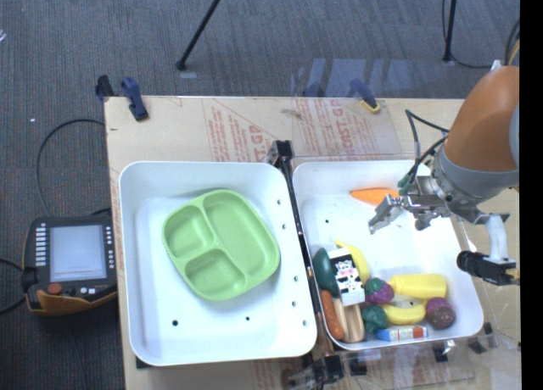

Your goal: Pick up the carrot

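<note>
The carrot (374, 196), an orange wedge, lies flat near the back wall of the right bin (339, 178). My gripper (400, 220) hovers over the same bin, just right of and in front of the carrot's thick end. Its two fingers (378, 220) are spread apart and open, with nothing between them. The grey wrist and orange band rise behind it toward the right.
Toy foods crowd the right bin's front: a cow-pattern carton (344, 277), banana (355, 258), green vegetable (323, 268), yellow corn (417, 285), grapes (379, 292) and an orange stick (333, 315). A green divided plate (221, 242) lies in the left bin (140, 295).
</note>
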{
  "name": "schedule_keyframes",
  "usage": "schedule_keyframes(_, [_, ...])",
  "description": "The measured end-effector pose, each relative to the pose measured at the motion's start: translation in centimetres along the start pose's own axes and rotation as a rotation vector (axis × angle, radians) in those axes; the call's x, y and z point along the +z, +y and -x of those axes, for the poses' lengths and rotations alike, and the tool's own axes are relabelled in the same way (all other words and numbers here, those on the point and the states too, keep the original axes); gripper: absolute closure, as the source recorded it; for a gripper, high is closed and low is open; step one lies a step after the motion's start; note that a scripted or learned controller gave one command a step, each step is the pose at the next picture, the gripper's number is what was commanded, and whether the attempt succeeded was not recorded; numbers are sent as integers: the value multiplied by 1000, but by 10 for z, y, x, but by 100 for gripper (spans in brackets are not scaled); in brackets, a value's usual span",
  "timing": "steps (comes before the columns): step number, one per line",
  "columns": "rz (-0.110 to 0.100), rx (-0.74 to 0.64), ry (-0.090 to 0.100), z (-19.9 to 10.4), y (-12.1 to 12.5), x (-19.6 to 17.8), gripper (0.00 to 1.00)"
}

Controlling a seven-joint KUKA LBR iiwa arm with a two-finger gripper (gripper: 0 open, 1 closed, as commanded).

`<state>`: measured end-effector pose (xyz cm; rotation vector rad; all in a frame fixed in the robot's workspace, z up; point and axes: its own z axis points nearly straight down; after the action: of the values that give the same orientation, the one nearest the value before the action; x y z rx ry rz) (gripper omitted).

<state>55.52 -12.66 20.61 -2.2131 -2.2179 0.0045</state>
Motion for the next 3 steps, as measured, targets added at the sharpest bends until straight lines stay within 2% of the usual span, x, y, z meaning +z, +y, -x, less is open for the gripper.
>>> schedule_keyframes(1, [3,129,-1,36,37,5,0])
schedule_keyframes(2, [1,139,-1,66,89,42,0])
schedule_keyframes(3, [-1,207,-1,61,90,121,0])
